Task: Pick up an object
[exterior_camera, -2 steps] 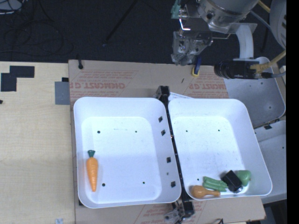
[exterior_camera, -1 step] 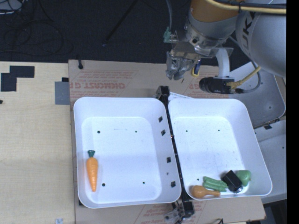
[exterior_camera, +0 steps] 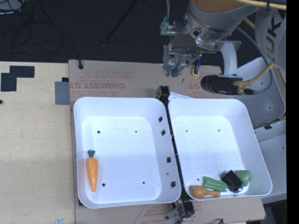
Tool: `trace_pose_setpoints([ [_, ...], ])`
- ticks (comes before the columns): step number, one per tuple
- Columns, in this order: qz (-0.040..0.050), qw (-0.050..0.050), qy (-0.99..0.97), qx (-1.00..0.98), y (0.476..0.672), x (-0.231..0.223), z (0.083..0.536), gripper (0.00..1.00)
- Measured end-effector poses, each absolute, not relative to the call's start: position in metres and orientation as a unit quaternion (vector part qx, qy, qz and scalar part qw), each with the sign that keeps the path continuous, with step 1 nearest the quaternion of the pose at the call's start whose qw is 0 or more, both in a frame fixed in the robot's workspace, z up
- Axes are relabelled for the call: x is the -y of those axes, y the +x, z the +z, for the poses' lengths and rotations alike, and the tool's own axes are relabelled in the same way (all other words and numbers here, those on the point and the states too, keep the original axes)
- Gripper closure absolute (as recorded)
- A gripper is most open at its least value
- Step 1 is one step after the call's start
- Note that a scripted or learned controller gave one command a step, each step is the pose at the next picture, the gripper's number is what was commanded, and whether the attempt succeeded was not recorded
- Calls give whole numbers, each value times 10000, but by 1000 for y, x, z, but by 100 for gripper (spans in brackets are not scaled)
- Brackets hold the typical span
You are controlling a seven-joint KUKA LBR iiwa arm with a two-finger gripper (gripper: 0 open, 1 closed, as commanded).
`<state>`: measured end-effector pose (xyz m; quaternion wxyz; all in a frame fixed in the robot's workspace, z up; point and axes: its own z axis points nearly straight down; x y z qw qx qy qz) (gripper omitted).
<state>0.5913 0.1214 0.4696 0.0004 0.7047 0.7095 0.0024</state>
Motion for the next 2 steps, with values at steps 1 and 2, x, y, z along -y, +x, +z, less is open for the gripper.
trace_pose_setpoints([
  [1,26,16,7054,-7088,646,-175,541,100],
  [2,-14,-13,7048,-7094,643,-245,536,100],
])
